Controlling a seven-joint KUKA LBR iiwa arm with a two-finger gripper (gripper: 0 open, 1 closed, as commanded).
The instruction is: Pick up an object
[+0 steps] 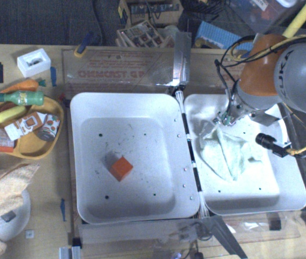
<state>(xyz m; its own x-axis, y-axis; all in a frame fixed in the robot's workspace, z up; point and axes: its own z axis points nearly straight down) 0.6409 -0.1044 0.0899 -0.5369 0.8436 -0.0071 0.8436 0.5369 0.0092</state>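
On the bench, the right bin [290,196] holds a pale cloth [228,152]; the gripper [226,118] touches its top edge, jaw state impossible to tell.

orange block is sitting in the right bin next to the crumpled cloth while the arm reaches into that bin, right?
Not quite. The orange block sits in the left bin, alone and well apart from the crumpled cloth. The cloth lies in the right bin, and the arm does reach into that bin, its gripper at the cloth's upper edge. The camera view shows this.
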